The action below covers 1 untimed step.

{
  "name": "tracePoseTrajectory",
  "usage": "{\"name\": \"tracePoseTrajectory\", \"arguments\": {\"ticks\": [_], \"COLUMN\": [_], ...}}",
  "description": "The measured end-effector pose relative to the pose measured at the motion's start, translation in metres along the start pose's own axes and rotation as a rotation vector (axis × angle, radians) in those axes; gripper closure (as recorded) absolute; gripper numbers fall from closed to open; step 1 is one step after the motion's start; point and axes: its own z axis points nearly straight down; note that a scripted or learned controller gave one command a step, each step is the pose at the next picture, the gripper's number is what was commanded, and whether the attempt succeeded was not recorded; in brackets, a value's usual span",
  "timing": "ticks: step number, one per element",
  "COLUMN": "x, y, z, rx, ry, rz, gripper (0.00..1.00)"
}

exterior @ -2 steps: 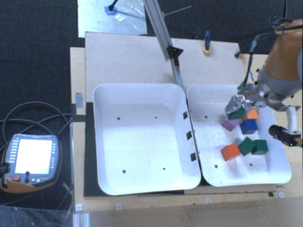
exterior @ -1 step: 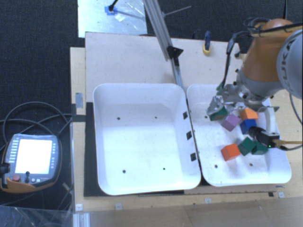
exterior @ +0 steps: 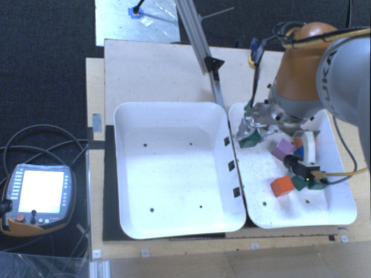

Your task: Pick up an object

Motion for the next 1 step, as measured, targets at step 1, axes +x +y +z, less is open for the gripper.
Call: {"name": "tracePoseTrajectory", "arguments": {"ticks": [1], "x": [0.0578], "y": [0.0095], "z": [-0.0105], "rx": [-0.002], "ry": [0.001], "rz": [-0.002], "gripper": [1.00]}}
